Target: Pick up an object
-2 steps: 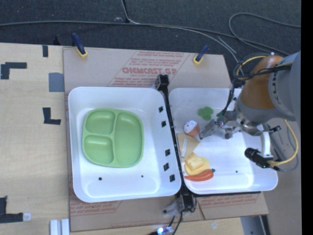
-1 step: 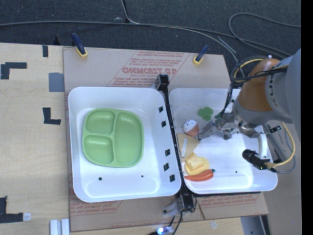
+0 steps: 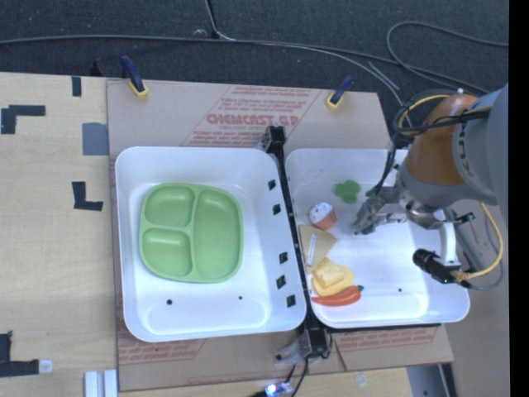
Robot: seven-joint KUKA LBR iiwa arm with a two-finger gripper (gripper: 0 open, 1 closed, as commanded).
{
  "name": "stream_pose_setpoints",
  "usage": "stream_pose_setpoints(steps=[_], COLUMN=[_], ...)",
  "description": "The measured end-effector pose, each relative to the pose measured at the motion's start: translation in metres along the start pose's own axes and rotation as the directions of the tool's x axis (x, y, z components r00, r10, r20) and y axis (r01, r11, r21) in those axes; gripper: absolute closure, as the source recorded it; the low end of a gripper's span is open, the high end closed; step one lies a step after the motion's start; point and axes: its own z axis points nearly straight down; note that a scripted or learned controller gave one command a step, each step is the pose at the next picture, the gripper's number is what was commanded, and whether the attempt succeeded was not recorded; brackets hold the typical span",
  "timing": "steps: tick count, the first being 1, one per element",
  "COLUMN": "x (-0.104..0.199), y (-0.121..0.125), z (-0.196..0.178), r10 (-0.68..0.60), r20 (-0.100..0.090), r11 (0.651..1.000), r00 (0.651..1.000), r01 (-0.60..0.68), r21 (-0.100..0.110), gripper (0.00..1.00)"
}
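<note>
The right bin (image 3: pixel 413 304) holds several small items: a green piece (image 3: pixel 348 191) near the back, a round white-and-orange piece (image 3: pixel 322 215), a pale yellow wedge (image 3: pixel 317 242), a yellow block (image 3: pixel 331 276) and a red pepper-like piece (image 3: pixel 337 298) at the front left. My gripper (image 3: pixel 369 219) hangs low over the bin's middle, right of the white-and-orange piece and below the green piece. Nothing shows between its tips.
The left bin (image 3: pixel 149 304) carries a green divided plate (image 3: pixel 191 231). A black divider (image 3: pixel 285 222) runs between the bins. The arm's grey body and orange band (image 3: pixel 438 151) cover the right bin's far right corner. Cables lie behind the bench.
</note>
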Motion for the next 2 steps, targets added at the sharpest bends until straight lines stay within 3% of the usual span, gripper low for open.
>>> stream_pose_setpoints(steps=[2], x=[-0.006], y=[0.014], z=[-0.121], r10=[0.0], r20=[-0.002], r11=[1.0], r00=[1.0], r01=[0.0], r21=[-0.001], gripper=[1.0])
